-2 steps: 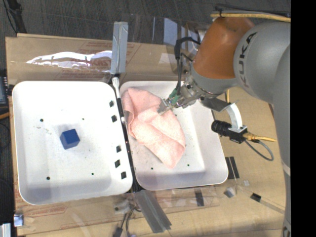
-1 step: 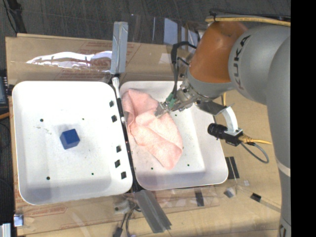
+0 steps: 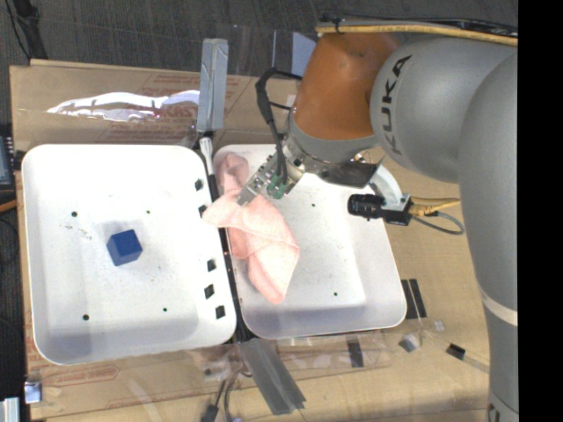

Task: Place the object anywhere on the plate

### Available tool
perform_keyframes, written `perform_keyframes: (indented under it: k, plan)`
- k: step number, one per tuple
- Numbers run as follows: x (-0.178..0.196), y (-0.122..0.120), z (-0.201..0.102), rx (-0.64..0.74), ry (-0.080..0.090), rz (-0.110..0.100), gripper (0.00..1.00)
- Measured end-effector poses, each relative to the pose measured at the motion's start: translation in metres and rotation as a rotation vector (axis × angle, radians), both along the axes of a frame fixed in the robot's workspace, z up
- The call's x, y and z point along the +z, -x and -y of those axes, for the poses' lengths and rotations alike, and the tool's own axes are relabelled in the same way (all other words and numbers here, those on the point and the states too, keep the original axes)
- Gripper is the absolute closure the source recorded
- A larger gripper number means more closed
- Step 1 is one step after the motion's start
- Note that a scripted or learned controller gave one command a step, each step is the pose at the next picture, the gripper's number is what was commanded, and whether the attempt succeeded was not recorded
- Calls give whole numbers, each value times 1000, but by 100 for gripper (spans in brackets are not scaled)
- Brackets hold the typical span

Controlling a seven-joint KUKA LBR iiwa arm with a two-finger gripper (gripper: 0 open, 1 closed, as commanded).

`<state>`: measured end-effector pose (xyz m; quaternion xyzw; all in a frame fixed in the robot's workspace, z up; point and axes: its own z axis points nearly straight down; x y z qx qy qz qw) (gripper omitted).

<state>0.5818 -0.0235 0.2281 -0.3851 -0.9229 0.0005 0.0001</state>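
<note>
We find the hand (image 3: 261, 189) low over the right bin (image 3: 378, 297), touching the pink cloth (image 3: 261, 240) there; we cannot tell its opening. A blue cube (image 3: 125, 246) sits in the left bin (image 3: 53, 323).

The cube (image 3: 125, 246) is blue. The cloth (image 3: 261, 237) is pale pink. Both bins (image 3: 53, 323) are white with small dark specks. The arm (image 3: 440, 104) is grey with an orange band (image 3: 339, 86). The bench (image 3: 440, 262) is tan.
</note>
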Motion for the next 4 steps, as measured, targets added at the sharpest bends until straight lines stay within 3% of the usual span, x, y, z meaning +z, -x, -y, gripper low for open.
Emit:
perform_keyframes:
  k: [2, 3, 4]
  plan:
    - [-1, -45, -93, 795, 0, 2, 100]
    - [4, -51, -146, 798, 0, 2, 100]
    - [4, -51, -145, 797, 0, 3, 0]
